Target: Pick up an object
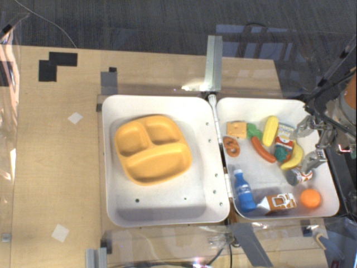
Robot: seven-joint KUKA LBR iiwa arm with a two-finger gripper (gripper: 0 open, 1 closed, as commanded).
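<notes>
Left bin point(111, 149): we find a shallow white bin, smooth and matte; it holds a yellow divided plate point(153, 148), rounded, glossy plastic, three compartments.
Right bin point(241, 106): we note small toy foods lying scattered; a tan cracker square point(236, 129) and a pretzel point(231, 147) near the left wall; a blue bottle point(243, 190) in front of them, slick and cylindrical.
Middle of right bin: a red sausage point(263, 149), a yellow corn cob point(270, 130) and a green piece point(255, 131) lie close together; a small carton point(280, 202) rests near the front wall.
Right side of bin: a banana point(293, 157), curved and smooth; an orange point(310, 199), round, in the front corner.
Gripper point(308, 169): we see it low at the right wall, just beside the banana; whether it is parted or clenched we cannot tell; nothing is seen grasped.
Step in hand: we judge this the approach; no object is lifted.
Next move: it calls for centring over one piece, likely the banana, closing firmly and rising straight; rounded glossy shapes may slip.
</notes>
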